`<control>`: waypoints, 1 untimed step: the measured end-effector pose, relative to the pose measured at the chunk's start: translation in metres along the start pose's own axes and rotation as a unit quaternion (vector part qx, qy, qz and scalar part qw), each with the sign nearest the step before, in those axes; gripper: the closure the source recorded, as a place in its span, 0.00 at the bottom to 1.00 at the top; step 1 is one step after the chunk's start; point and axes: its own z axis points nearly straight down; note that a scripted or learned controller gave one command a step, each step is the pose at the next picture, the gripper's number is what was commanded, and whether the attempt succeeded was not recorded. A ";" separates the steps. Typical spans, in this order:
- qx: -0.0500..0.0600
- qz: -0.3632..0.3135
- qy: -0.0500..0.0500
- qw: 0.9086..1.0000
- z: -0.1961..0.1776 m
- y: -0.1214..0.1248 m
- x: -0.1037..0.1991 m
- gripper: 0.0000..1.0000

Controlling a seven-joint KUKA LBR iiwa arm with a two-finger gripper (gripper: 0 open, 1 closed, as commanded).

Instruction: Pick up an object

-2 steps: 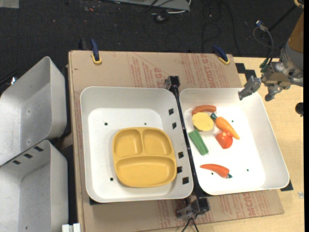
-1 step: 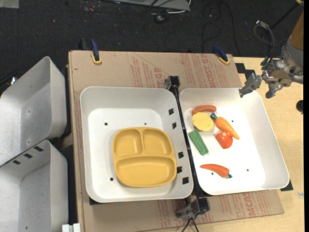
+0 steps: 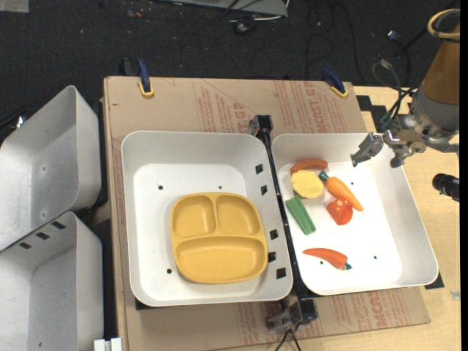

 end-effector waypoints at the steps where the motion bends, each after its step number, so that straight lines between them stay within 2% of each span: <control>1: -0.001 0.000 0.000 1.000 0.043 -0.002 0.003 0.00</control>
